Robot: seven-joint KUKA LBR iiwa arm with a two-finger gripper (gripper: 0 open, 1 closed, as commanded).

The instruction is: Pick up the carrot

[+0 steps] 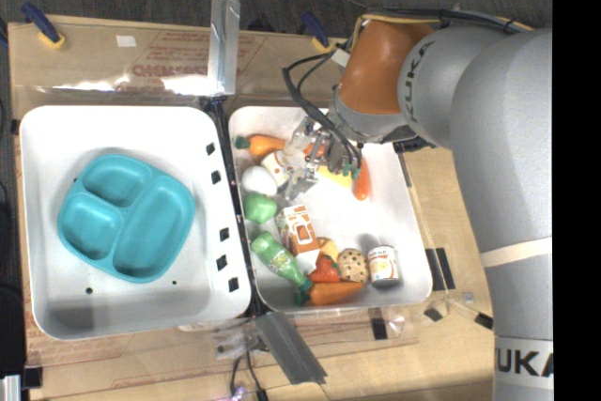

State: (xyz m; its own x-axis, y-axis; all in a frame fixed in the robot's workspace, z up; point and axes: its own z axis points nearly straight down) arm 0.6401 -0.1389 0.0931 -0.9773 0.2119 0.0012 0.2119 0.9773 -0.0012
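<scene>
Lettering first: I read "KUKA" in dark capitals on the big grey arm (470, 108), once beside the orange band and again low on its base. The white-and-orange cardboard carton (299, 230) below the gripper (302, 164) carries print too small for me to read, and so does the small labelled can (381, 266) further down toward the arm side. Faint red print on the brown board (169, 61) behind the bins is also illegible.

Counting: two shallow white plastic bins, the left bin (38, 202) well away from the gripper and the right bin (413, 230) under it. One teal three-compartment plate (127, 216) sits in the left bin. I count three orange carrot shapes in the right bin. The stubby orange carrot with a green leaf end (266, 144) lies just beside the gripper, on the side away from the arm. The small orange carrot with a dark green top (360, 183) lies near it on the arm side. The long orange carrot (333, 293) rests well below, against the bin's near wall. I cannot tell which one the task means.

Singles: one white egg-shaped ball (258, 180), one green plastic bottle (280, 256), one speckled round cookie (352, 265), one red piece (324, 268), all below the gripper.

The gripper hangs low in the right bin; I cannot tell whether it is released or clenched, and I see no carrot in it.
</scene>
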